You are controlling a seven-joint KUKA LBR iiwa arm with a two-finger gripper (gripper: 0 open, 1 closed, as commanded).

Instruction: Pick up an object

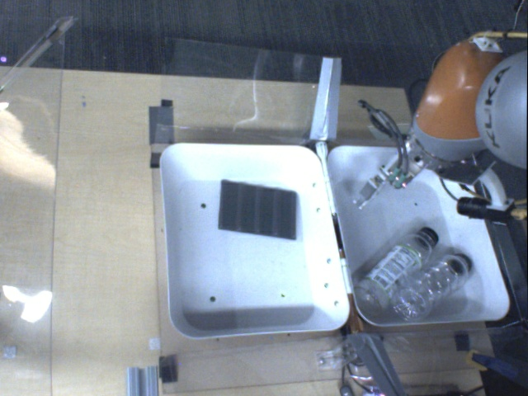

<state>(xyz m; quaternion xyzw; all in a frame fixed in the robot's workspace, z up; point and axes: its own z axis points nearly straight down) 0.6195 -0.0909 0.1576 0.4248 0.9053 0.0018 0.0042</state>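
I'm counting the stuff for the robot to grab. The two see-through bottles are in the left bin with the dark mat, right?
Not quite. The two see-through bottles lie in the right bin, as the camera view shows. The dark mat is alone in the left bin.
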